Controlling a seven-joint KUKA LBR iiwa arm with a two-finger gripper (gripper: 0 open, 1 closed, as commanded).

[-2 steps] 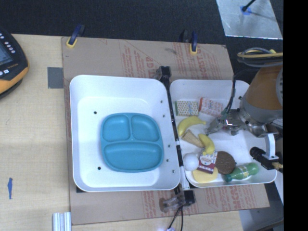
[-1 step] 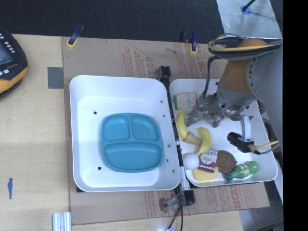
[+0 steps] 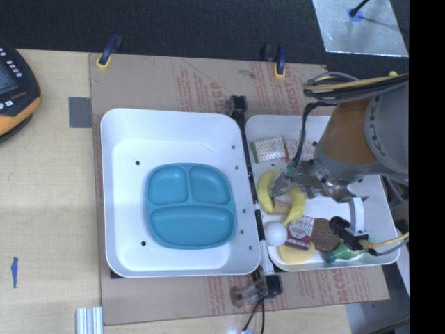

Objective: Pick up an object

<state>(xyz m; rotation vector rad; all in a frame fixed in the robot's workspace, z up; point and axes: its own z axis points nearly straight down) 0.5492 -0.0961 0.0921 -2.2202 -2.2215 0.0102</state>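
The right bin [image 3: 263, 127] holds a jumble of small things. Two yellow bananas [image 3: 265, 191] lie at its left side, with a white egg [image 3: 277, 234] below them. A small patterned packet [image 3: 270, 148] lies near the bin's top. A red-and-white packet [image 3: 301, 229], a brown round cookie [image 3: 324, 234], a yellow piece [image 3: 295, 255] and a green item [image 3: 341, 255] crowd the bin's bottom. My gripper [image 3: 287, 184] hangs low over the bananas, its dark fingers right at the gap between the two. The fingers are too dark and small to read.
The left bin [image 3: 122, 186] holds a blue divided plate [image 3: 190, 206]. The grey arm with its orange band [image 3: 348, 134] covers the right bin's upper right. Clamps sit on the cardboard's far edge [image 3: 279, 60]. A yellow-black pendant [image 3: 14, 89] lies far left.
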